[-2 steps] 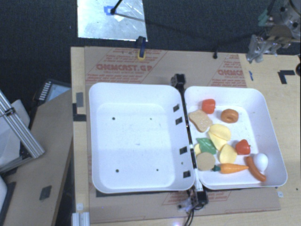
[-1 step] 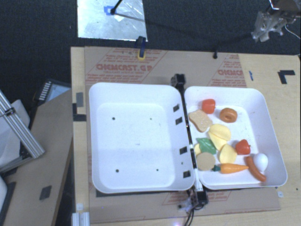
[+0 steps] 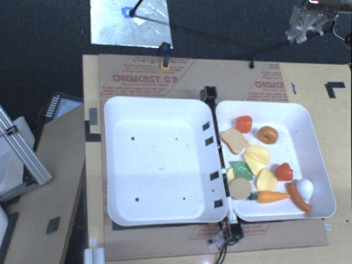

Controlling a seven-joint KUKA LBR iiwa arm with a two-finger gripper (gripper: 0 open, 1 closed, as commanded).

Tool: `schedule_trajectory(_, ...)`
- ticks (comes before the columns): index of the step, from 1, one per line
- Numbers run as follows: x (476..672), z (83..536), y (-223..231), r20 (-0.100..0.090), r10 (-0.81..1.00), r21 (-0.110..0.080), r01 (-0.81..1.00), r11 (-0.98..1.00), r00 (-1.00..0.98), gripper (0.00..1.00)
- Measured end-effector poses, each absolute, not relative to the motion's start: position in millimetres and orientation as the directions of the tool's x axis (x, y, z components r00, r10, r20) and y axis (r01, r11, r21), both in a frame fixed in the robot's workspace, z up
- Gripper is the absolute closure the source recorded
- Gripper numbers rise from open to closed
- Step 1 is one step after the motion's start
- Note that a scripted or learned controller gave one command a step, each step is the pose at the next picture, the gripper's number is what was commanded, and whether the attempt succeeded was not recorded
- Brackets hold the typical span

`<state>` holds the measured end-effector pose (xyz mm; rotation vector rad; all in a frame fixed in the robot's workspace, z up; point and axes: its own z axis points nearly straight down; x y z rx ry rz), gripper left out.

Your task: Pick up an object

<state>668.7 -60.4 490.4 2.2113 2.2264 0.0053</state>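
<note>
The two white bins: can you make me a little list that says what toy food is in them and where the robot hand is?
left bin: bare white floor
right bin: holds the toy food
food near top: tomato, doughnut, bread slice
food near bottom: carrot, egg, sausage
gripper: top right, away from both bins
held: nothing seen

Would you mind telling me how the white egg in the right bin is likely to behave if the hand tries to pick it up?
The smooth white egg looks rounded and glossy, so it may slip from a pinch. Nudged, it would probably roll, though the brown sausage beside it and the white bin's wall might check it. It is probably a light toy.
</note>
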Motion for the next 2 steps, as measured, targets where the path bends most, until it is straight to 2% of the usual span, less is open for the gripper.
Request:
schedule_trajectory(1, 660.1, 511, -15, 0.001, 1.0, 0.005, 1.0, 0.008, -0.008, 1.0)
schedule_trajectory(2, 659.5, 534, 17, 0.0, 1.0, 0.005, 1.0, 0.007, -0.007, 1.0)
